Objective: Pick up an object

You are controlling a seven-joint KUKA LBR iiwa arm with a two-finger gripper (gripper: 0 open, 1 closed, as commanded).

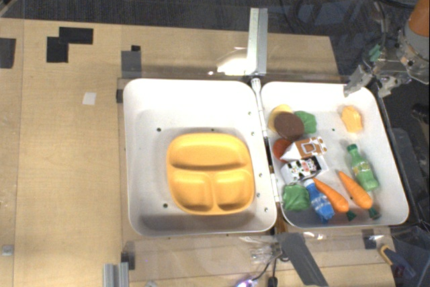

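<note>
Camera view: the gripper (366, 77) hangs at the far right corner of the right-hand shallow white bin (396, 165), just over its rim, on the grey arm (413, 44) reaching in from the right. Whether it is spread or pressed together cannot be told from here; nothing shows held in it.

The nearest candidate is the small yellow-orange rounded toy (352, 118), lying alone on bare bin floor near the far right corner, just inward and toward the near edge from the gripper. It looks roughly as wide as long, so no axis seems to dictate the approach.

The other things crowd the bin's left and near edges: a brown round toy (289, 123) against a green leafy piece (307, 121), a white printed carton (302, 159), a green plastic bottle (363, 170), two orange carrots (342, 191) and a blue bottle (320, 201). The left bin (144, 144) carries a yellow divided plastic tray (211, 171), well apart from the gripper.
</note>
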